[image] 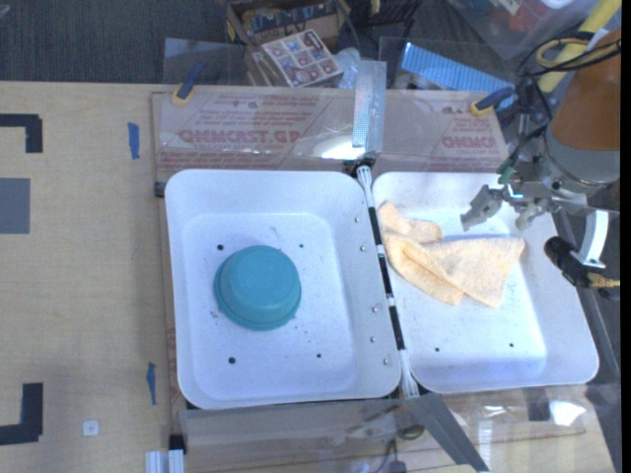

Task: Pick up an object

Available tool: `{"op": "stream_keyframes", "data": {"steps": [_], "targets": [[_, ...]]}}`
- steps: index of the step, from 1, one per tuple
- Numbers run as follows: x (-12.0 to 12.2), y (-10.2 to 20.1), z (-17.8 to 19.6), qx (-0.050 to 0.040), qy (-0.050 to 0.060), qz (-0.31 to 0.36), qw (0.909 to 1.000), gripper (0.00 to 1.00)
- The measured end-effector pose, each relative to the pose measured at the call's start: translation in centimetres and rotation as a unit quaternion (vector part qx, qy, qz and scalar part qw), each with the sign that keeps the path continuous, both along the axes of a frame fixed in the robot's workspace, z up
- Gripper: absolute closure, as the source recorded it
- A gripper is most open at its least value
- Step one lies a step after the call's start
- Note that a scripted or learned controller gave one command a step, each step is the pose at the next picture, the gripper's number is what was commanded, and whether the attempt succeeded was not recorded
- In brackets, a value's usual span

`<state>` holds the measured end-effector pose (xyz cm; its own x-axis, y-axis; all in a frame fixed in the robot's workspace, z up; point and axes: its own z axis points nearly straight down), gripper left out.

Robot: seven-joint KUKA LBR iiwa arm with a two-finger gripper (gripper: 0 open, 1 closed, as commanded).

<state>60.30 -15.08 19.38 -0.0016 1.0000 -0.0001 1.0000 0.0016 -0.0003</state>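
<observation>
A crumpled yellow cloth [454, 260] lies in the right bin [513, 348], spread from the bin's left wall toward its middle. A teal bowl [258, 286] rests upside down in the left bin [197, 215]. My gripper [501, 213] hangs over the right bin's far side, just above the cloth's upper right corner. Its fingers are spread apart and open, with nothing between them. The grey arm with its orange band [592, 106] comes in from the right.
A raised divider [380, 264] separates the two bins. Clear plastic panels [296, 131] stand behind the bins, with boxes and clutter beyond. Wooden bench surface with black and blue tape marks stretches to the left.
</observation>
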Motion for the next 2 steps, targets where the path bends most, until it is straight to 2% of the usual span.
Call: {"op": "stream_keyframes", "data": {"steps": [1, 2], "targets": [[0.09, -0.05, 1.09, -0.0006, -0.002, 0.000, 1.0000, 1.00], [0.09, -0.05, 1.08, -0.0006, -0.002, 0.000, 1.0000, 0.00]]}}
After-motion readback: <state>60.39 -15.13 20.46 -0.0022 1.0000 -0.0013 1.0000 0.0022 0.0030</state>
